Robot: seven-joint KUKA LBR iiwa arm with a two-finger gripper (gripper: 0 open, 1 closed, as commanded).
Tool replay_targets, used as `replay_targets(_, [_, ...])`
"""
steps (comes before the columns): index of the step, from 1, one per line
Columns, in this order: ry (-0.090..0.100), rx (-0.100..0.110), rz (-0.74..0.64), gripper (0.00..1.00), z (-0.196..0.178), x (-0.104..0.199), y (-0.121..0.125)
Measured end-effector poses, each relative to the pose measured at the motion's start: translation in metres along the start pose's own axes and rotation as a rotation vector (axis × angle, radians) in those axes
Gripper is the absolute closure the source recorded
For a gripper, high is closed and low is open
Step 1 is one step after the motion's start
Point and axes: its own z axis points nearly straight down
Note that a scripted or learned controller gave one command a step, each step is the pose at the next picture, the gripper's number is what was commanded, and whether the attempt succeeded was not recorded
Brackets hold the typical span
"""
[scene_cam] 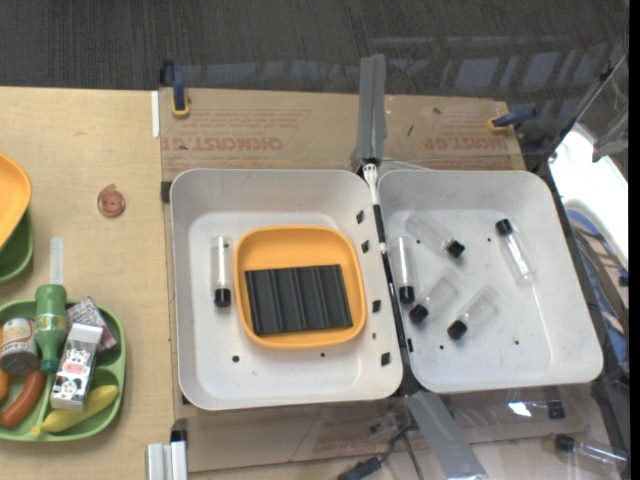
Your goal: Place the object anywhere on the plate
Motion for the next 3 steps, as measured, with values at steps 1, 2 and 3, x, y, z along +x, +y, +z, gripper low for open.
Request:
replay_targets(1, [0.000,0.000,-0.169,0.00,0.005,0.020,0.058])
replay_targets(2, [-0.001,-0.002,-0.544,0.00,0.017,0.047,0.104])
replay_targets(3, [-0.006,-0.002,-0.539,1.00,0.010,0.046,0.103])
